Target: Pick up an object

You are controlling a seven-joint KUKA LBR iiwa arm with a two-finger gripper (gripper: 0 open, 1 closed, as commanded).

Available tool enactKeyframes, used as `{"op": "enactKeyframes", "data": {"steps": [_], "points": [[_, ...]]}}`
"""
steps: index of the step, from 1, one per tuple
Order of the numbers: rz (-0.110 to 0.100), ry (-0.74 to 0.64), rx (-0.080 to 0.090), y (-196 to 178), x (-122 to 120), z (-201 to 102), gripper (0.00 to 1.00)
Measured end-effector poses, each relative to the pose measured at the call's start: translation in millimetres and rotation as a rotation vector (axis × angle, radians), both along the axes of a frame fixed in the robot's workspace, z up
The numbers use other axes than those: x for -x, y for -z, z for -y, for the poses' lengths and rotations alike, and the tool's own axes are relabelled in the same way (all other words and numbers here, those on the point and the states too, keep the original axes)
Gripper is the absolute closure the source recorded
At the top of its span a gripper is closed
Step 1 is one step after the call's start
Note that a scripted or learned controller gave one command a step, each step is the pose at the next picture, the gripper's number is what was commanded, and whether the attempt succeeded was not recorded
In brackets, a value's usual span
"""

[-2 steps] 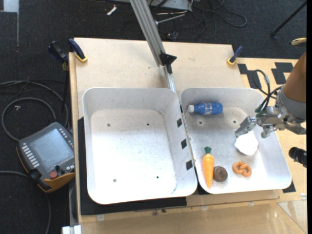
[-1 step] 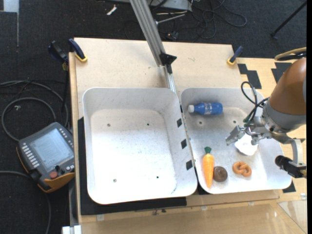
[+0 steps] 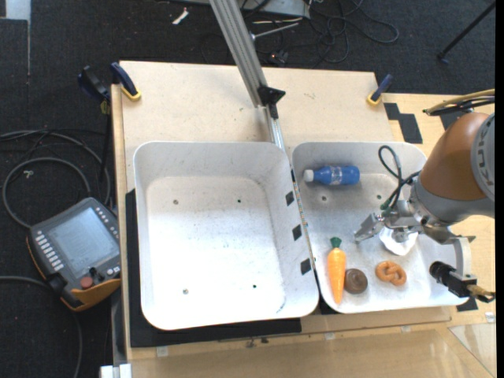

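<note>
The right bin (image 3: 315, 211) holds a blue bottle (image 3: 333, 176) lying on its side near the back. An orange carrot (image 3: 336, 270) with a green top lies at the front, with a brown ball (image 3: 356, 280) right beside it. An orange pretzel-shaped toy (image 3: 390, 272) lies further right. My gripper (image 3: 387, 227) hangs low over the bin's right middle, directly above a white object (image 3: 398, 244) that it partly hides. I cannot tell whether it touches that object.
The left bin (image 3: 142, 211) lies beside the right one. A slanted metal rail (image 3: 240, 46) crosses the back of the bench toward the bins' shared edge. A teach pendant (image 3: 75, 246) lies on the floor at left. Clamps sit at the bench's back corners.
</note>
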State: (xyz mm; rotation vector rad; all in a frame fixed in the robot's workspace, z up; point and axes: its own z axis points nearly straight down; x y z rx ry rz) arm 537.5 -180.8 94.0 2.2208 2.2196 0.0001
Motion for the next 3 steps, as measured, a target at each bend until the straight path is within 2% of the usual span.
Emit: {"op": "enactKeyframes", "data": {"steps": [1,3], "points": [[0.011,0.001,0.005,-16,-3,2,1.00],[0.006,-0.004,0.001,-136,5,-8,1.00]]}}
